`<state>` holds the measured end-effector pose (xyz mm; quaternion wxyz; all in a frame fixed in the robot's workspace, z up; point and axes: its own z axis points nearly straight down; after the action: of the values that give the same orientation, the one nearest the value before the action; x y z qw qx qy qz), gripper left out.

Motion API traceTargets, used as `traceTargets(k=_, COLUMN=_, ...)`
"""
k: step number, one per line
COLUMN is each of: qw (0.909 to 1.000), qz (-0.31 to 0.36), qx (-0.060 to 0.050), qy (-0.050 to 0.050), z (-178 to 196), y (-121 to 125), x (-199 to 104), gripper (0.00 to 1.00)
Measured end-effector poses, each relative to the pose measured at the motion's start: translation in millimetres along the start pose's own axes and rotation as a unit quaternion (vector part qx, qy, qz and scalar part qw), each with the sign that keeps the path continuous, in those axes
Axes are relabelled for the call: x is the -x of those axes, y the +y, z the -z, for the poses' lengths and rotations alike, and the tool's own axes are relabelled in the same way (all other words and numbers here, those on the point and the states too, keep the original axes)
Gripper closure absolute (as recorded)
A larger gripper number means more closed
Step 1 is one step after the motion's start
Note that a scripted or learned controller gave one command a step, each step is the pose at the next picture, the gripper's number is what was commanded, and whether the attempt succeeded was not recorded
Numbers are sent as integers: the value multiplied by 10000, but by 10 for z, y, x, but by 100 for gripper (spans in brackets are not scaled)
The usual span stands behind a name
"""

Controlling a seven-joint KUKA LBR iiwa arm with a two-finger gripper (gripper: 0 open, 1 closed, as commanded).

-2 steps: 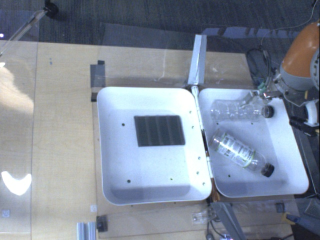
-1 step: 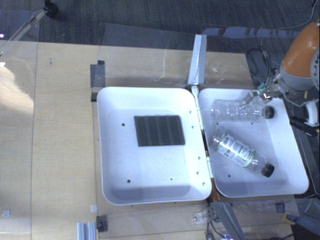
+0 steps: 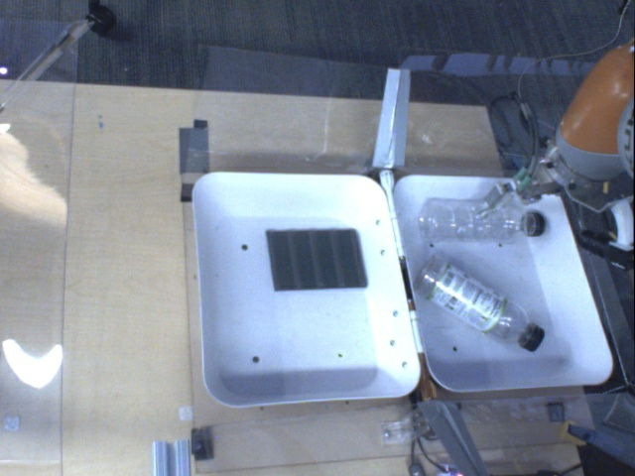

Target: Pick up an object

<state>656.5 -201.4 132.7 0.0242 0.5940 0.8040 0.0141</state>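
Nearest, a clear bottle [image 3: 477, 306] is lying slantwise in the right bin [image 3: 585, 296]; beyond it another bottle [image 3: 476, 220] is resting crosswise. Above that bottle's cap end the gripper [image 3: 523, 183] is hovering, apparently holding nothing; it should be dropping squarely astride the body.

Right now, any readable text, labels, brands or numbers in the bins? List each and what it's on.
None can be read.
Lower clear bottle in the right bin: has a label band with greenish print, too small and blurred to read.
Upper clear bottle: no print can be made out.
Dark ribbed pad in the left bin: no markings.
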Motion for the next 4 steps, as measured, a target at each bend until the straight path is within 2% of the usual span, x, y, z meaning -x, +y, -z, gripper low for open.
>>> traceTargets(k=3, qw=9992, qz=409, qx=0, qy=-8, z=2, y=-3, x=6, gripper=0)
traceTargets(k=4, qw=9949, qz=1005, qx=15, qy=-19, z=0, y=27, x=27, gripper=0)
